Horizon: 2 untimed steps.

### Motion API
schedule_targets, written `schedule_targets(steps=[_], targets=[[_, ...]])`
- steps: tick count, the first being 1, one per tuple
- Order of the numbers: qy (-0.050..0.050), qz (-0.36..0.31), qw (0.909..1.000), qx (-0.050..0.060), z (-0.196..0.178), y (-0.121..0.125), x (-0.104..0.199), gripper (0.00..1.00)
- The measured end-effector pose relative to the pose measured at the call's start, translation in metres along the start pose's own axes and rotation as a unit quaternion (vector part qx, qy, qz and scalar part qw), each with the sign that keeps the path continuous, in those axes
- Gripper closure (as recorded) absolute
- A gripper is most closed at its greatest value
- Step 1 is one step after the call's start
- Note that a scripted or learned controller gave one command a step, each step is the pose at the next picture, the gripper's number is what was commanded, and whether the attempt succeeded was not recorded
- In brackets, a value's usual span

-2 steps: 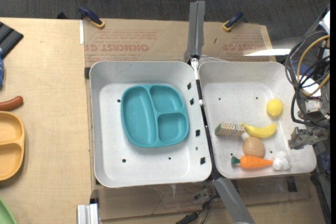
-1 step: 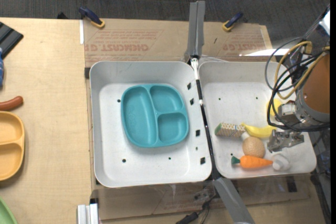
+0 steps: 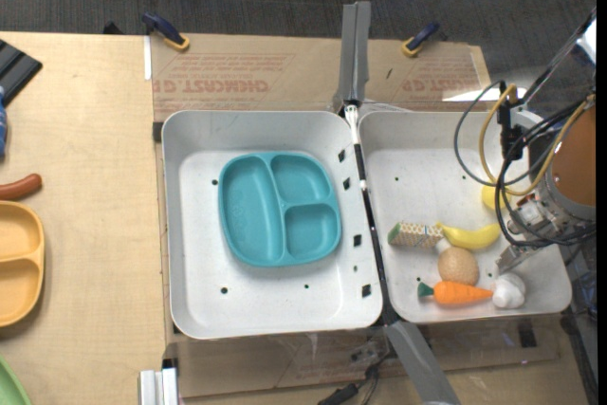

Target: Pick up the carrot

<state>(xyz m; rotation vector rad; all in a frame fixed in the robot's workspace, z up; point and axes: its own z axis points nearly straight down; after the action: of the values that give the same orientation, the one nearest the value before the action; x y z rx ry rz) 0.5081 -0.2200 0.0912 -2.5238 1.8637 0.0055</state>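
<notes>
The carrot (image 3: 456, 293) is orange with a small green top and lies on its side near the front wall of the right bin (image 3: 417, 156), its tip pointing right. My gripper (image 3: 513, 258) hangs at that bin's right side, just above and to the right of the carrot's tip, with a small gap between them. The carrot rests on the bin floor, apart from the gripper. A white rounded item (image 3: 509, 293) sits right at the carrot's tip, under the gripper.
A tan egg-shaped item (image 3: 457, 265) touches the carrot from behind. A banana (image 3: 471, 236), a patterned block (image 3: 414, 235) and a yellow fruit (image 3: 491, 196) lie further back. Black cables (image 3: 493, 147) loop over the right bin. A teal divided plate (image 3: 281, 208) sits in the left bin (image 3: 173, 204).
</notes>
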Motion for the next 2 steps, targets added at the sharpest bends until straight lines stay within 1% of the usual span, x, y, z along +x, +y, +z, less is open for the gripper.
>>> schedule_targets(steps=[1,2], targets=[[0.001,0.149,0.9888,0.002,-0.112,-0.005,-0.013,1.0],[0.001,0.161,0.9869,0.002,-0.232,0.028,-0.008,1.0]])
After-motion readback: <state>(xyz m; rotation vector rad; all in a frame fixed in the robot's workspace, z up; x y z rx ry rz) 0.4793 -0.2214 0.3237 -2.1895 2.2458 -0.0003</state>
